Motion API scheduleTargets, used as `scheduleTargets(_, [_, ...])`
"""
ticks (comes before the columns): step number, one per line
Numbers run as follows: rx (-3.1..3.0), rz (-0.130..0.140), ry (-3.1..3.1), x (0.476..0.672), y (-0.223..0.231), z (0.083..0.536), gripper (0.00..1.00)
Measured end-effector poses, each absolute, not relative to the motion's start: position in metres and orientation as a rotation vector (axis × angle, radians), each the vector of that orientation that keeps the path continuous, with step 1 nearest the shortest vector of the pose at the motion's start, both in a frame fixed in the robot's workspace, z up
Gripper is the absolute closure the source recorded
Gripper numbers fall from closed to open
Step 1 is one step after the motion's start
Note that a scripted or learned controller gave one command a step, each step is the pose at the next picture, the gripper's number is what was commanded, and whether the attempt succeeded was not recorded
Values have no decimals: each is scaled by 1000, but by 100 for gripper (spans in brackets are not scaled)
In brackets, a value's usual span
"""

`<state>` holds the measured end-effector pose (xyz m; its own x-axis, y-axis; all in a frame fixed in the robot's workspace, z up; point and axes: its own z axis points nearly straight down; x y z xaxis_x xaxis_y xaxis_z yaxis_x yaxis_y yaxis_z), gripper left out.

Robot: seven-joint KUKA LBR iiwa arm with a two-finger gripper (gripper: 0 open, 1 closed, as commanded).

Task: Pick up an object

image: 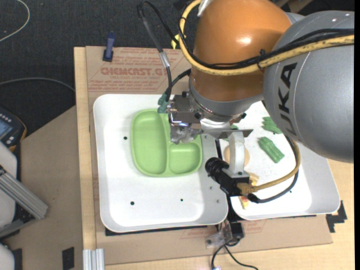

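A light green divided plate [152,145] lies in the left white bin [112,196], towards its upper middle. My gripper [181,133] hangs down over the plate's right part, close to the ridge between its compartments. The wrist and the arm's big orange band hide the gripper's tips from above. I see nothing lifted off the bin floor.
The right bin [304,201] holds a ribbed green piece [271,149], a second green piece [271,125] further back, and a pale tan round thing [232,157] partly behind the wrist. The grey arm covers the upper right. A blue clip [108,47] sits on the cardboard behind the bins.
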<state>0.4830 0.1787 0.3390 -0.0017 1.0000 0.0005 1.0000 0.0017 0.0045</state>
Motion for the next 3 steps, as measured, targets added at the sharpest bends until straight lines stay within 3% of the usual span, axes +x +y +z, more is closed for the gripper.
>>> scheduleTargets(1, [2214,31,2216,480,167,545,100])
scheduleTargets(2, [2227,-25,2225,478,175,391,100])
scheduleTargets(3, [2236,-21,2215,478,101,286,100])
